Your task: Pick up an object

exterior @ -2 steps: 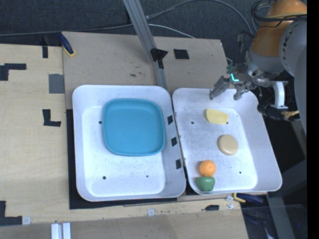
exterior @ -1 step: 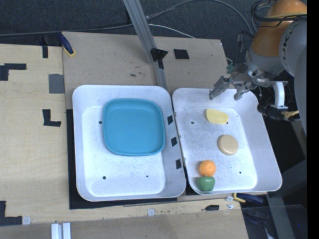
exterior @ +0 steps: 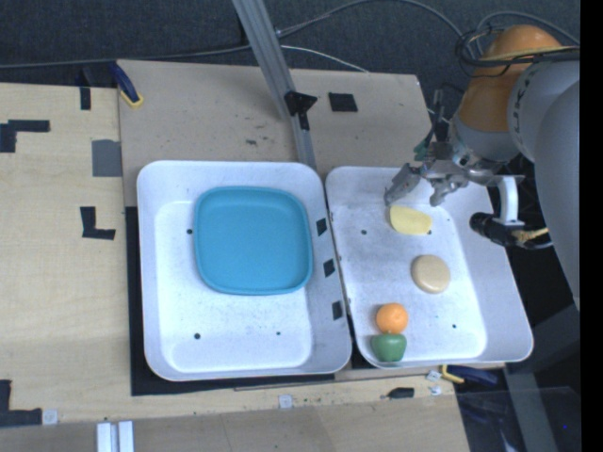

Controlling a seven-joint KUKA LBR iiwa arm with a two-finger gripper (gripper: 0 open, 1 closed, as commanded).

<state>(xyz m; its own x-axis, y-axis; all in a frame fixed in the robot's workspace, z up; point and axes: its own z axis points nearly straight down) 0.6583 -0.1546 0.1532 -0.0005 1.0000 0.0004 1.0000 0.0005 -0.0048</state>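
Camera view: my fingers [exterior: 418, 188] hang spread and empty just above the yellow block [exterior: 411, 219]; next, lower and clench around it.

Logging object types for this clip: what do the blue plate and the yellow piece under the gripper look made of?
Blue plate: probably plastic, with an even matte colour and soft rounded corners. Yellow piece: likely plastic or foam toy food, smooth and dull; too small to be sure.

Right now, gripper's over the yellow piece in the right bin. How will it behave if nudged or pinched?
The yellow piece looks squat and rounded, so it would probably slide or rock rather than tip. Its smooth look suggests that it may squirt out from the open gripper. It lies apart from the beige disc, so a small shove likely hits nothing.
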